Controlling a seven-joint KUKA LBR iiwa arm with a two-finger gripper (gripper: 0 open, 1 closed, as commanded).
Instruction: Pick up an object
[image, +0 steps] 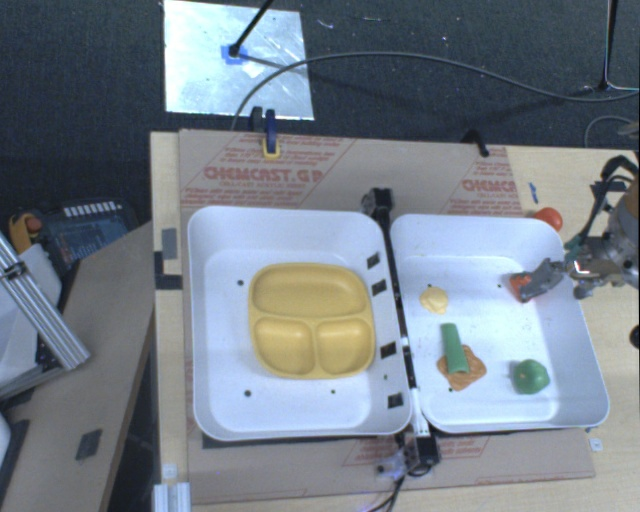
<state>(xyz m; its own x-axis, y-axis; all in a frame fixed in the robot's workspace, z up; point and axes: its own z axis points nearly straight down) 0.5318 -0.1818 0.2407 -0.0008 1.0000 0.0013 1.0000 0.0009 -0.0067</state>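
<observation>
Red-orange object (521, 287): lying in the right bin, far right part, touching the tip of the hand.
Hand (535, 281): reaching in from the right, low over the right bin; fingers are pointing left at the red-orange object; cannot tell whether they are open or closed, or whether the object is sitting between them.
Yellow piece (434, 299): sitting near the middle of the right bin, left of the hand, well apart from it.
Green stick (454, 346): lying nearer than the yellow piece, its near end resting on a brown flat piece (465, 371).
Green round object (530, 376): sitting in the near right part of the same bin.
Right bin (480, 232): white, shallow, standing beside the left bin (215, 300).
Yellow tray (308, 319): three compartments, lying centred in the left bin.
Worktop (330, 170): carrying both bins on printed brown cardboard.
</observation>
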